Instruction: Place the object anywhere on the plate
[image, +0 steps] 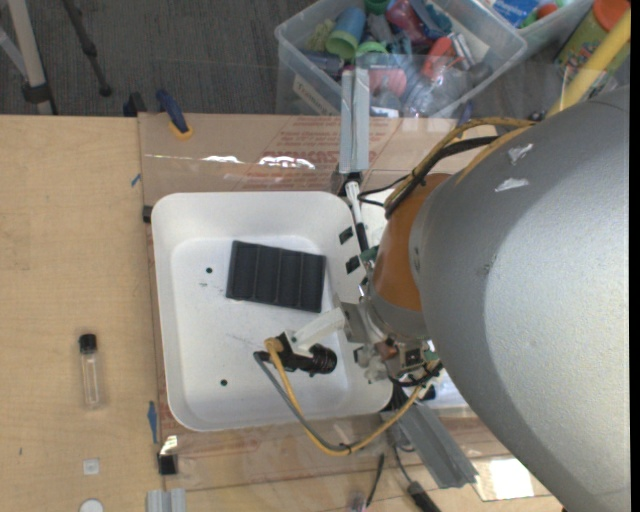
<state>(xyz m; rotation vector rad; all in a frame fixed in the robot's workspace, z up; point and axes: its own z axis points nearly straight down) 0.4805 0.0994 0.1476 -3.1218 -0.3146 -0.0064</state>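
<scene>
You have the arm low over the right side of the white bin (165, 300), and the dark ribbed slab (277, 274) lies loose on the bin floor.

The slab rests flat in the far half of the bin, about midway between its left and right walls, with its long edges running left to right at a slight slant. The gripper (385, 358) sits at the bin's near right corner, below the orange band (400, 265) and tucked under the bulk of the grey arm (540, 300). From this angle you cannot tell whether the claw is open or closed. The slab lies to its far left, apart from it and touching no part of the arm. On the wooden bench (60, 220) left of the bin, a small clear vial (90, 370) with a black cap lies by itself. At the far edge stands a clear tub (400, 50) of coloured items.
</scene>
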